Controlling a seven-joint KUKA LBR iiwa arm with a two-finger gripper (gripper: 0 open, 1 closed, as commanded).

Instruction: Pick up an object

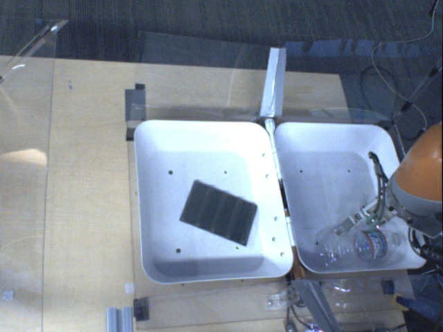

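step: gripper [369,221] is low in the right bin [325,140], right over a clear plastic bottle [349,243] — centre on its body so it won't roll away
jaws: honestly can't tell, too blurry
bottle: lying near the bin's front edge, long axis roughly left-right, which end is the cap is unclear
other: dark ridged pad [219,212] in left bin [201,133]

Two white bins sat side by side on the wooden bench [83,206]. The left bin [156,144] held a dark ribbed rectangular pad [219,212], tilted, near its middle. In the right bin [318,147], a clear plastic bottle [351,243] lay by the front edge. The gripper [370,216] was low over it; the arm's orange band [421,168] sat at the bin's right edge.
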